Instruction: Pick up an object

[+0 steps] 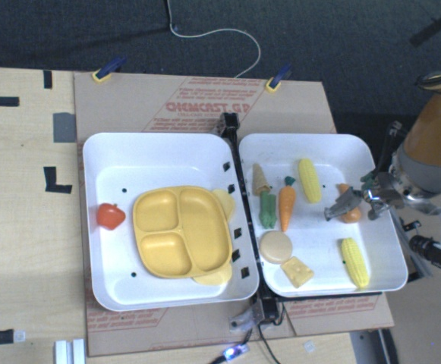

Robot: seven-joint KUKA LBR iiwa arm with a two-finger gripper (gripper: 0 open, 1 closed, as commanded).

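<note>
**Desk:** Read me the bench as it stands.

**Operator:** Item one, the pincer [349,205]: I have it low inside the right bin [322,142], near that bin's right wall. Dark fingers [334,211] point toward the bin's middle. Whether they sit wide or narrow I cannot tell from this angle.

Item two, a small orange piece [351,216]: right at the fingertips, partly covered by them. I take it as the target. I cannot confirm it sits between the fingers, so I won't log it as held.

Item three, corn cob [355,262]: just below the pincer, lying by the same wall.

Item four, second corn cob [309,180]: beside the pincer, toward the bin's middle and slightly above.

Item five, carrot [286,207], and green vegetable [268,210]: further out past the fingertips, side by side.

Item six, round beige piece [275,246] and cheese wedge [297,271]: down and away, near the bin's front.

Item seven, left bin [99,154]: well apart from the pincer, bearing a yellow divided plate [182,230] and a tomato [111,216].

**Desk:** Step in hand?

**Operator:** My judgement: the grasp itself, at the orange piece. Next calls for a firm close centred on it, then a straight lift clear of the wall. The piece is small and may slip sideways.
</note>
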